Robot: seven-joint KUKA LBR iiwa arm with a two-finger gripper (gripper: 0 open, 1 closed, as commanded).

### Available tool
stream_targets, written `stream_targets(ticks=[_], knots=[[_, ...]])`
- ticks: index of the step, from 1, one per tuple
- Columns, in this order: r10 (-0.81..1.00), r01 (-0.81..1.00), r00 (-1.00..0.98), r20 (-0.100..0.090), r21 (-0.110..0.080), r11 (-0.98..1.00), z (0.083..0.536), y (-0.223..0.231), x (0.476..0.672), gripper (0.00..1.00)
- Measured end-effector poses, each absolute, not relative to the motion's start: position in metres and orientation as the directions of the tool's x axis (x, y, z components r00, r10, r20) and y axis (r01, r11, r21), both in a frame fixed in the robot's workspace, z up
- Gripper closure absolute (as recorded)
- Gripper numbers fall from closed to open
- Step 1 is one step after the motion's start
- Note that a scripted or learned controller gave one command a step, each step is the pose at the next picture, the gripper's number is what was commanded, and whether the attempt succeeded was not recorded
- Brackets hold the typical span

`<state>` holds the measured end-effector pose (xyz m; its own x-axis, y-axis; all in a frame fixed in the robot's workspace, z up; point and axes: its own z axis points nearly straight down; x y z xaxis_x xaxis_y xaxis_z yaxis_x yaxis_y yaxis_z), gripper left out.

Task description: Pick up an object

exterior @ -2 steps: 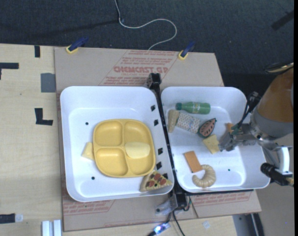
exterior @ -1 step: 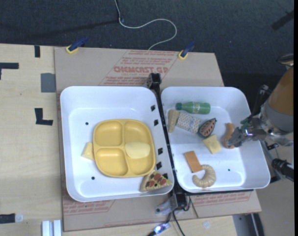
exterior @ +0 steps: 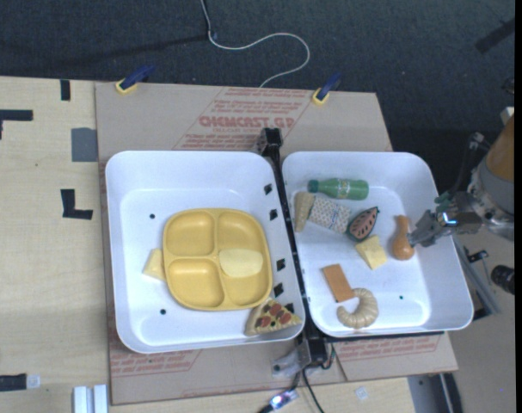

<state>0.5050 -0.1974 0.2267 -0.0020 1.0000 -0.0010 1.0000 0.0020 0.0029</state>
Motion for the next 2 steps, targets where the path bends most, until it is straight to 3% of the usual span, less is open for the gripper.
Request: stream_targets(ticks=[2], knots=[[1.000, 1.000, -0.008, 0.002, -0.001, 0.008, 0.240, -0.086, 0.518, 1.00]])
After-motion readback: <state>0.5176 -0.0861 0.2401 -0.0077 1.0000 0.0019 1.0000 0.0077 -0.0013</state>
